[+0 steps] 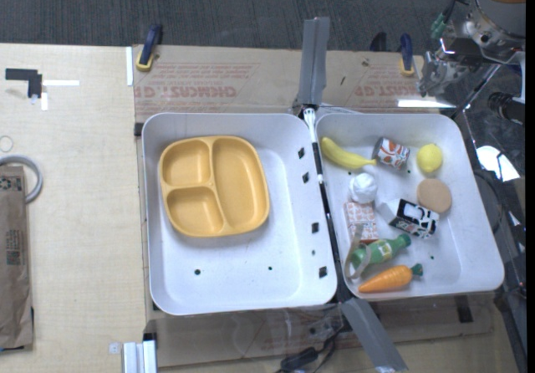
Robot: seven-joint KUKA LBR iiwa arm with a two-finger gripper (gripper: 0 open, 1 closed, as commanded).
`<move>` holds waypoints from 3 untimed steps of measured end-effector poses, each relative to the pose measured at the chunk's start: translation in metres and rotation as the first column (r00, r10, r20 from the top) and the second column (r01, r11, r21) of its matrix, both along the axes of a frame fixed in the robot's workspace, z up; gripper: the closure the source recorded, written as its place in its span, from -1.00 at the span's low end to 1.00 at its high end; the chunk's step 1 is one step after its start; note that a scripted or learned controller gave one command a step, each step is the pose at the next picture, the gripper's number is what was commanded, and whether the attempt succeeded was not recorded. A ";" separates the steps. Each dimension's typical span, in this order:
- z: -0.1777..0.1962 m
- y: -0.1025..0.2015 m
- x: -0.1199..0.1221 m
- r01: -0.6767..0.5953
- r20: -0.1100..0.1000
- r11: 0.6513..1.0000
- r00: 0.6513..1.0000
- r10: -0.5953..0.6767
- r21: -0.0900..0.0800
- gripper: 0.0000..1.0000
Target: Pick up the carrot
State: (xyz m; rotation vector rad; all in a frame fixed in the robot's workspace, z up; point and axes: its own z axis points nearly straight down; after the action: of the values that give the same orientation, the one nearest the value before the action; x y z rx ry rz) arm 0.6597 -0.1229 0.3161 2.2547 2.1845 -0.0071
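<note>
The carrot [388, 279] lay untouched beside the green bottle [378, 252], the gripper [436, 77] hung well apart, claw state indeterminable; pickup remained undone.

Both white bins [167, 221] look like smooth moulded plastic with a soft sheen, and the yellow divided plate [215, 186] in the left one is matt plastic. In the right bin, the carrot [389, 279] at six o'clock has a smooth, slightly glossy plastic skin, as do the banana [344, 155] at eleven o'clock and the lemon [430, 158] at one o'clock; the green bottle [378, 252] shines. The surface [75, 187] is pale, matt wood, with brown printed cardboard [219, 79] at twelve o'clock behind the bins.
</note>
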 end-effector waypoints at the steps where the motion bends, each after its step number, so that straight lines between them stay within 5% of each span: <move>1: -0.058 -0.028 -0.001 -0.087 0.000 0.996 0.996 0.087 0.003 1.00; 2: -0.076 -0.037 -0.001 -0.161 0.000 0.987 0.987 0.161 0.003 1.00; 3: -0.076 -0.009 -0.001 -0.172 0.000 0.985 0.985 0.172 0.003 1.00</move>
State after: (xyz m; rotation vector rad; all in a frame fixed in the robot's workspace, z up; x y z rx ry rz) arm 0.6591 -0.1319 0.2399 2.0593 2.3718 -0.0031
